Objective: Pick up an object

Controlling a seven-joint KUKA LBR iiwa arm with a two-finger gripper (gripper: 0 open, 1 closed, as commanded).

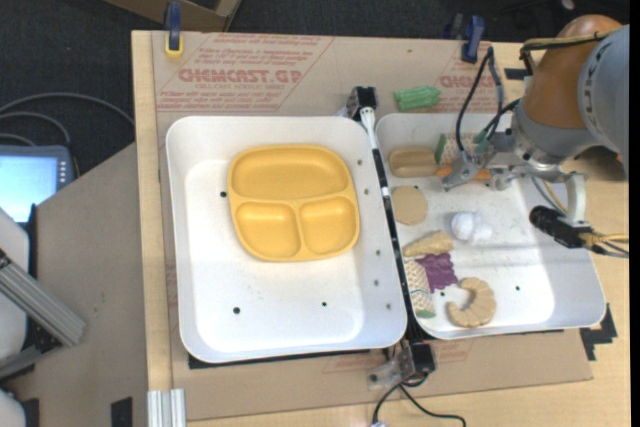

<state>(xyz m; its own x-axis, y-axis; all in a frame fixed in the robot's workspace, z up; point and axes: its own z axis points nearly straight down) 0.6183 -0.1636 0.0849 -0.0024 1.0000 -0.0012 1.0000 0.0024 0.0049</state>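
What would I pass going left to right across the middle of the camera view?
Yellow divided plate in the left bin → round tan disc → white ball in the right bin → the arm's orange band.

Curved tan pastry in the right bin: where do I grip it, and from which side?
Take the curved tan pastry across the middle of its arc, from straight above, I'd say: it lies flat, and its hollow side leaves a finger room.

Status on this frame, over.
Gripper over right white bin's far end, grasp unconfirmed. Tan oblong bread piece just beside it. Yellow divided plate in left bin.
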